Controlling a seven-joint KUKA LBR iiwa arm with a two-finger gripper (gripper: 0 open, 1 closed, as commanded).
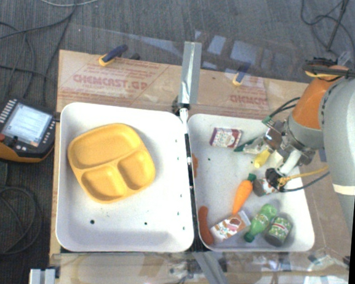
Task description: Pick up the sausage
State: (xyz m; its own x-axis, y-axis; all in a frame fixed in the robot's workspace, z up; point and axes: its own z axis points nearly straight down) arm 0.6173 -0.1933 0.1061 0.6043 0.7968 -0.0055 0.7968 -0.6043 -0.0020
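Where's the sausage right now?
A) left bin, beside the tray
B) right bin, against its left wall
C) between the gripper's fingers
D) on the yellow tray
B: the sausage lies in the right bin against its left wall, next to the red-and-white packet, apart from the gripper.

Sausage (202,223): smooth, reddish, looks plastic. Yellow tray (111,161): glossy plastic. Left bin (127,222), right bin (219,173): white plastic, smooth, mostly matt. Green bottle (259,221): shiny. Bench board (108,83): brown, matt.
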